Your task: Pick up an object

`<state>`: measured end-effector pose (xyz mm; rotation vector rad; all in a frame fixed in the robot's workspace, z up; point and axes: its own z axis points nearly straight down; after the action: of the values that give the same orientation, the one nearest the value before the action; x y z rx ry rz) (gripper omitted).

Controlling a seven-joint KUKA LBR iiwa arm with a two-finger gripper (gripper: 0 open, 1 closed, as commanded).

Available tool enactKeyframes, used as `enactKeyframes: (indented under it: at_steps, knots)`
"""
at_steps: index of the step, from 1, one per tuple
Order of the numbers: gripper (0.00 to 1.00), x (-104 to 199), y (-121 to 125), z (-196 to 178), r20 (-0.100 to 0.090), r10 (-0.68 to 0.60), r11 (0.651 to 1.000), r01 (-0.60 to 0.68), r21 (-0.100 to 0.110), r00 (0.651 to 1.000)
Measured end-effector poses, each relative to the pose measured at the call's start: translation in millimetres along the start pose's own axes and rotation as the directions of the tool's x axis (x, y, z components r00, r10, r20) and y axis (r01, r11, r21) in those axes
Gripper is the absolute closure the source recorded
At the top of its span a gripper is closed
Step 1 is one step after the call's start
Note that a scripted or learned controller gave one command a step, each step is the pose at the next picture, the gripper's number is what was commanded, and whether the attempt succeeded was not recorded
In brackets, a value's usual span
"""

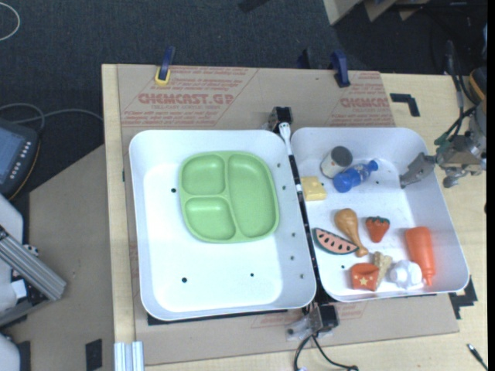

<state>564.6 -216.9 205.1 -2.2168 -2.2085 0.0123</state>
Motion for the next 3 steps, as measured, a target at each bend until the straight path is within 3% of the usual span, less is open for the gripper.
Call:
enactKeyframes:
  at_steps: [1,3]
  knots:
    - [0.0,0.9,3.1,-8.7,0.004,-0.004,1.0,0.004,-0.015,1.0]
    - [0.0,-2.6,0.8,100.7,-0.001,-0.004,1.0,0.004,-0.009,1.0]
